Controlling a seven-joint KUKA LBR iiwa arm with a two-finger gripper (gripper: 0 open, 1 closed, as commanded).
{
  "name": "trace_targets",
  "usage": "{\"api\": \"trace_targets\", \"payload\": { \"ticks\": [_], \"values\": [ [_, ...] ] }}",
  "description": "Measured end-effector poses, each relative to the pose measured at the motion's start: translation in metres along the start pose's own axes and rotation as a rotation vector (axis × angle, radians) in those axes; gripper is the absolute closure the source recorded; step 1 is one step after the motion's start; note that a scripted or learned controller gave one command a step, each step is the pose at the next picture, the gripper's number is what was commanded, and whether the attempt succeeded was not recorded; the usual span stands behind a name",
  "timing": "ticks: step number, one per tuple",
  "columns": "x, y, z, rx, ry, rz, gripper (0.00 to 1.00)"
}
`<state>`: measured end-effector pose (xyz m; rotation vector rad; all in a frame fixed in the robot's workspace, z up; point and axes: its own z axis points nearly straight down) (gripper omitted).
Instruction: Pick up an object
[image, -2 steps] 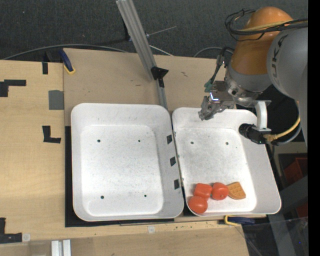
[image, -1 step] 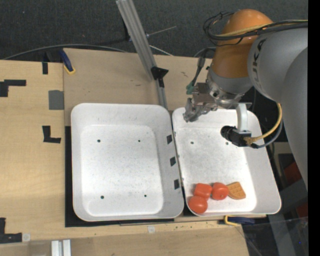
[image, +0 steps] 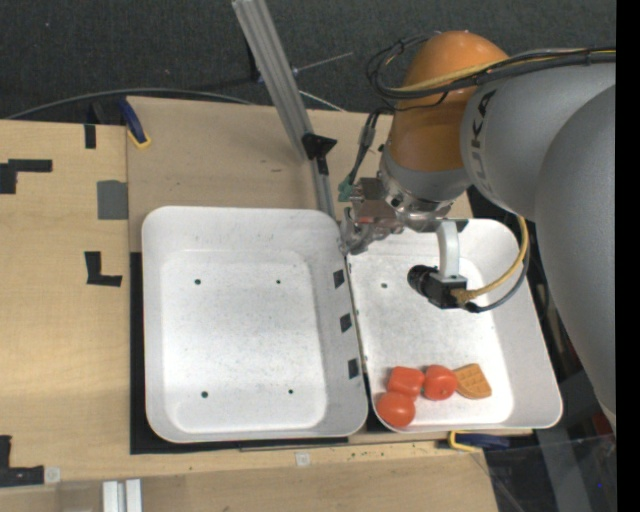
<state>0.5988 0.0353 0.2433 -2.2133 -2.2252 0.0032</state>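
Two shallow white plastic bins sit side by side on the tan wooden bench (image: 60, 300). The left bin (image: 165, 300) takes the middle and lower left of the frame, and its floor gives wide free room up to all four rims. The right bin (image: 525, 395) lies in the lower right of the frame; its upper part is covered by the grey arm with the orange band (image: 450, 70), while its middle floor is free.

A slanted grey metal bar (image: 285, 90) comes down from the top centre to the place where the two bins meet.

The gripper (image: 358, 232) is at the upper left corner of the right bin, just beside the rim that divides the bins. One cannot tell if its jaws are apart or together, because the parts there are small and dark.

There are four objects, all in the right bin, near its lower edge. Three red rounded pieces (image: 405, 381) are touching each other in a small group. One orange flat wedge-shaped piece (image: 473, 381) lies just beside them, on their right. This group is well apart from the gripper, lower in the frame and a little to the right, with bare bin floor between them.
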Motion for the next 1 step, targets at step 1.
{"api": "trace_targets", "payload": {
  "ticks": [1],
  "values": [
    [0.0458, 0.0004, 0.0029, -0.002, 0.0, -0.001, 1.0]
  ]
}}
